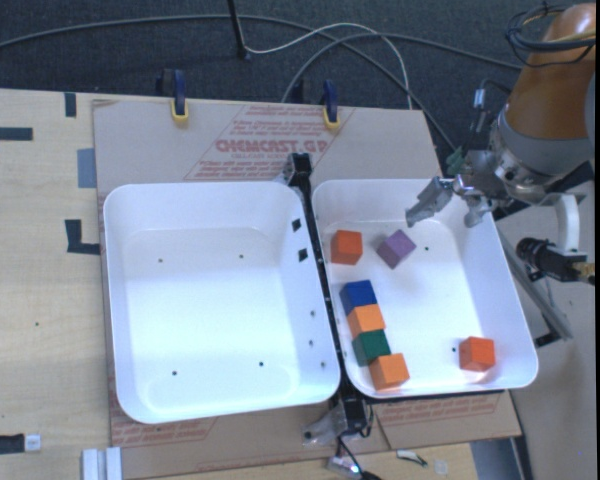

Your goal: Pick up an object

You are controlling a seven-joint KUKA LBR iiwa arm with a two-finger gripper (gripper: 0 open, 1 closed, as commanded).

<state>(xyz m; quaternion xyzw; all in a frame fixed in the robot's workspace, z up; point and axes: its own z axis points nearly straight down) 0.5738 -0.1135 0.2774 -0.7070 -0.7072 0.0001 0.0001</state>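
The wooden bench point(30, 298) is carrying a cardboard sheet point(270, 143), held by two clamps point(177, 96) at its far edge, with two white bins point(195, 203) sitting side by side on it, left of and below the gripper point(448, 200).

The light is bright and even. The white bins point(130, 268) shine, and the shadows are soft. The picture looks a little fuzzy.
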